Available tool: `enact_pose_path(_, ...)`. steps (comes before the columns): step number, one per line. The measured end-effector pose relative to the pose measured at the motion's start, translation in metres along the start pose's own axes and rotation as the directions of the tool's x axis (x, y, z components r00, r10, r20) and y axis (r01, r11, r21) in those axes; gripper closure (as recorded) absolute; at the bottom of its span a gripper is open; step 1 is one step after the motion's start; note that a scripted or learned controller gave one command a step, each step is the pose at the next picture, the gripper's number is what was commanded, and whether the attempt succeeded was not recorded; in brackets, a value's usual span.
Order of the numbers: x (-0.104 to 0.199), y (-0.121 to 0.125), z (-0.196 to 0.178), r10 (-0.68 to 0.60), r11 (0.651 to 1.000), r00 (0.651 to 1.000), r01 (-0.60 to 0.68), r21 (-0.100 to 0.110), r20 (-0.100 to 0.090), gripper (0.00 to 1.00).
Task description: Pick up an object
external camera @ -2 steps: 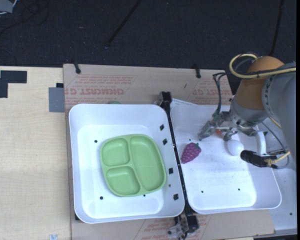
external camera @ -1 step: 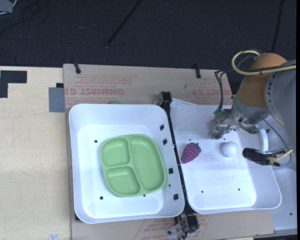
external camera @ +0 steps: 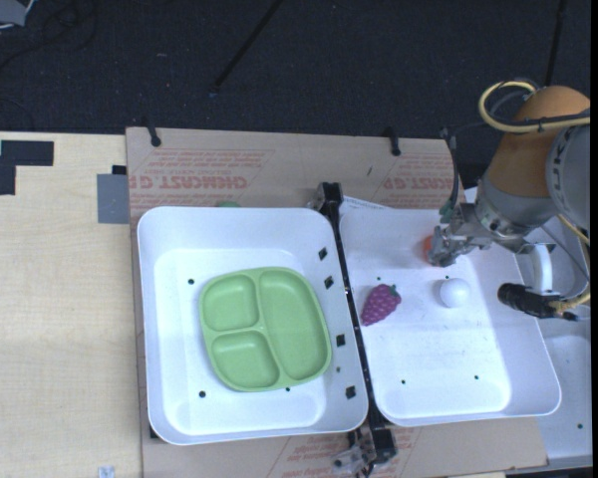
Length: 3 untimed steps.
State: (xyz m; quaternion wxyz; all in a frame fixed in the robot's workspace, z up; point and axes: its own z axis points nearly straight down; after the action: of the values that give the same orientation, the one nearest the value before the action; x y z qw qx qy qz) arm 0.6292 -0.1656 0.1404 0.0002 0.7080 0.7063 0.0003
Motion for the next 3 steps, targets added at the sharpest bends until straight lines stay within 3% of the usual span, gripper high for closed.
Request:
enact_pose_path(2, -0.001, 0.005, -0.128, -0.004, 1.0, 1.0, 0.004, -0.005, 0.002, 1.0)
enact_pose_path(3, 0.055, -0.014, -0.115, -0.007, 1.0, 1.0, 0.007, 0.005, -0.003, 1.0)
